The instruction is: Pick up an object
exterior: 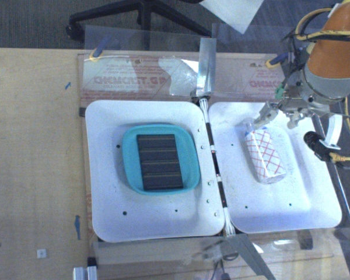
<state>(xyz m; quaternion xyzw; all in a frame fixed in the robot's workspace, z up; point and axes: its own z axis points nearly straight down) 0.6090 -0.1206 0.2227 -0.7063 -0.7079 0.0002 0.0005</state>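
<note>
Gripper (278, 114) low over right bin (315, 209), fingers spread, pinching nothing; just beside red-checked white packet (265, 155). In left bin (105, 214), teal dish (160, 158).

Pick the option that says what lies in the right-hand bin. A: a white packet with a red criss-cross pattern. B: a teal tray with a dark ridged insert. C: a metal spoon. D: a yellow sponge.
A: the white packet with the red criss-cross pattern lies in the right bin, near the gripper, while the teal tray sits in the left bin.
</note>
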